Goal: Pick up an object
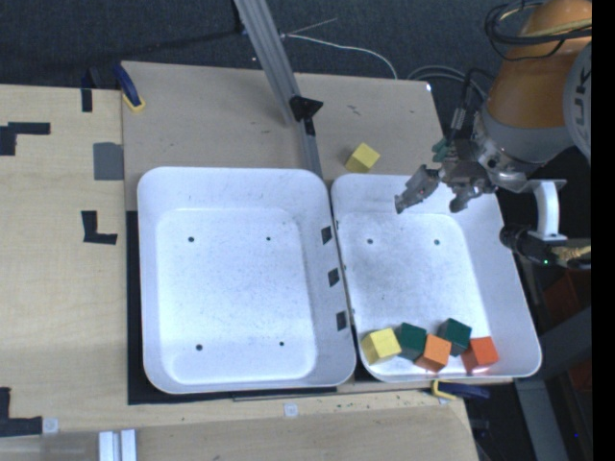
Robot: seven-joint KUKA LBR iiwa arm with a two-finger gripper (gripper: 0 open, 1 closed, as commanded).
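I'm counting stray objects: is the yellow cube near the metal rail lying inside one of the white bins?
No, the yellow cube sits on the bare bench just beyond the far rim of the right bin, outside both bins.

overhead slanted view, both bins (154, 257)

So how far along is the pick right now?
Nothing looks picked yet. The end effector hangs open over the far end of the right bin with nothing between its fingers. The blocks, yellow block through red block, lie clustered at the near end. Descending, grasping and lifting remain.
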